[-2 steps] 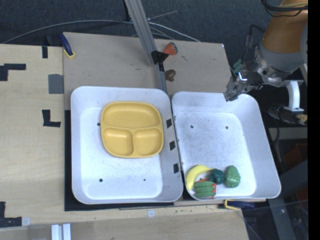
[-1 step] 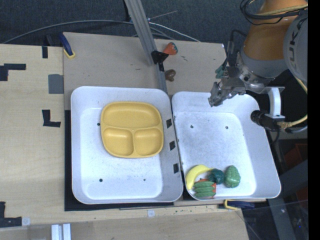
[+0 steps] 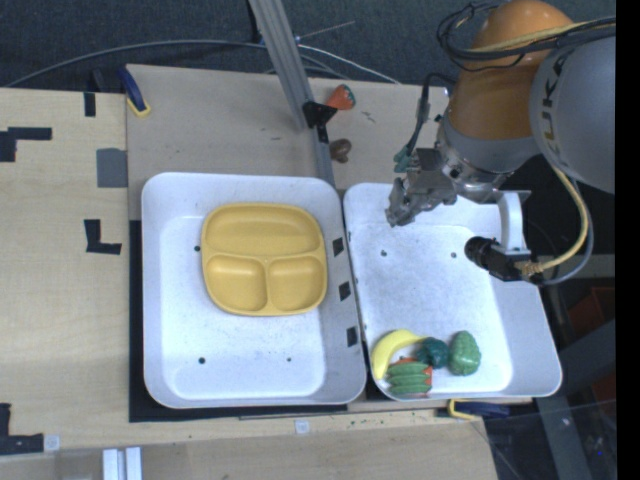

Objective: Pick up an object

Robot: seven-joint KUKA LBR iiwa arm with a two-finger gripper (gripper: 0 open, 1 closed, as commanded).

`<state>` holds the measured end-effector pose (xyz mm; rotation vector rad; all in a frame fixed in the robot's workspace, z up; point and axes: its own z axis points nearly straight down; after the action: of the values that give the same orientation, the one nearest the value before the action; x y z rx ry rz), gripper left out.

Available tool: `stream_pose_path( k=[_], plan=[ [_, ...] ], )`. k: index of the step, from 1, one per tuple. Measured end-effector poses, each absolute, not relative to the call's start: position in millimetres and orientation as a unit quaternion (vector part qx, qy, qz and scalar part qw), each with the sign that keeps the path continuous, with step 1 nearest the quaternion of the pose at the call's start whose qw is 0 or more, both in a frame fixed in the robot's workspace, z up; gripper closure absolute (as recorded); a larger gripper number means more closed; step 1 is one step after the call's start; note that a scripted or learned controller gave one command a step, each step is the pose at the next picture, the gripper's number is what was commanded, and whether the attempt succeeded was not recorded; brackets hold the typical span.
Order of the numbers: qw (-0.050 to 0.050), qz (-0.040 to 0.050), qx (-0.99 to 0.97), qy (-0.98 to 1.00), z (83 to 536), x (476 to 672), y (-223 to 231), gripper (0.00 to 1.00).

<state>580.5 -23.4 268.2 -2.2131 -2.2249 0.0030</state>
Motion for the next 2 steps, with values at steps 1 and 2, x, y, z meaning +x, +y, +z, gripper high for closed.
stream_pose_path(
  k=[1, 2],
  plan=[
    [0.002, 0.0009, -0.705, -0.709, 265, 555.8, 20, 1.0],
    [0.002, 0.0015, -0.705, -0.709, 255, 524.7, 69, 1.0]
  ],
)
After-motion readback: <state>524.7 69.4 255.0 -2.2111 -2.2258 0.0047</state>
